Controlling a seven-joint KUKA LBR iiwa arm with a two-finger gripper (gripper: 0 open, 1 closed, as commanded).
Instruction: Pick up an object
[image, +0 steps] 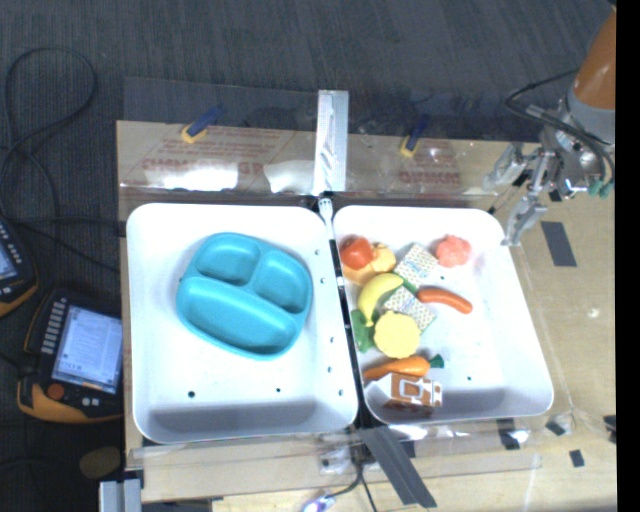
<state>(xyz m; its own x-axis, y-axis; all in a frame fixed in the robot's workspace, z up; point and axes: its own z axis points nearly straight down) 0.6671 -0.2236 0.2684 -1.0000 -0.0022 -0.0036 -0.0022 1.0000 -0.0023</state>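
Note:
The right bin holds a heap of toy food. In it lie a pink ball, a red-orange tomato, a yellow banana, an orange sausage, a round yellow piece, a carrot and a small brown-and-white box. My gripper hangs above the bench just past the right bin's far right corner, outside the bin. It is open with nothing between its fingers.
The left bin holds a blue divided plate. Two checkered packets and a green piece lie among the food. A raised divider separates the bins. Clamps and tape sit along the bench's far edge.

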